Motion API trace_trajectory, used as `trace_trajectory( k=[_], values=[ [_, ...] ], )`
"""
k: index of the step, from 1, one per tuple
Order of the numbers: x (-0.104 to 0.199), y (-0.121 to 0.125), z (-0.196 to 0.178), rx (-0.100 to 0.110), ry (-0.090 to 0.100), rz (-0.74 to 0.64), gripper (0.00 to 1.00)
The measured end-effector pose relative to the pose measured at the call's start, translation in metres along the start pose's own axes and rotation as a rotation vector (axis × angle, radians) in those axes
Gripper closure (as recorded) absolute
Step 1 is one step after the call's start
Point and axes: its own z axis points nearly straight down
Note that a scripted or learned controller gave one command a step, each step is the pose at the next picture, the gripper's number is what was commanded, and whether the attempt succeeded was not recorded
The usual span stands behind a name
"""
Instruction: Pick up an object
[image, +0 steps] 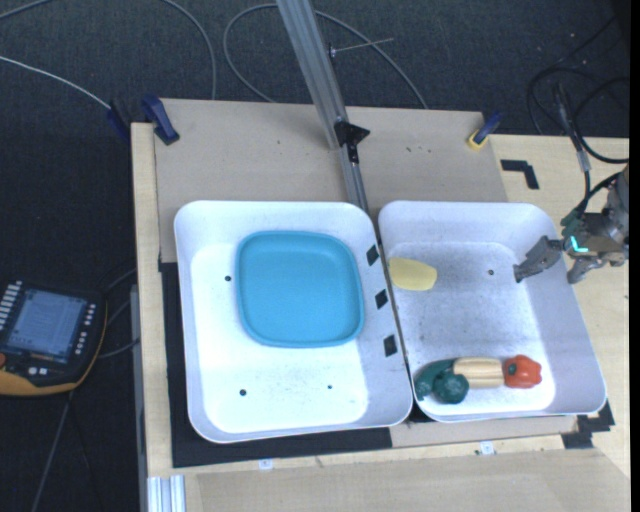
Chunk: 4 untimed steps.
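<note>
My gripper (558, 262) sits over the right bin's (500, 215) far right rim, fingers spread wide, nothing between them. Right bin, near edge, left to right: green piece (442, 384), tan piece (478, 372) and red piece (521, 372), the three touching in a row. Yellow piece (412, 274) lies alone at the far left of that bin, well apart from me. Left bin (200, 300) holds a blue plate (298, 288).

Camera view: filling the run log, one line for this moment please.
gripper: open, right bin's right edge, holding nothing | right bin: yellow piece, green-tan-red toy | left bin: blue plate
</note>
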Motion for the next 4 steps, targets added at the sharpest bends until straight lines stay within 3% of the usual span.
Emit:
trace_trajectory(
  k=[1, 3, 4],
  values=[
    [0.000, 0.000, 0.000, 0.000, 0.000, 0.000, 0.00],
    [-0.009, 0.004, 0.118, 0.006, 0.001, 0.000, 0.00],
    [-0.009, 0.004, 0.144, 0.002, 0.001, 0.000, 0.00]
  ],
)
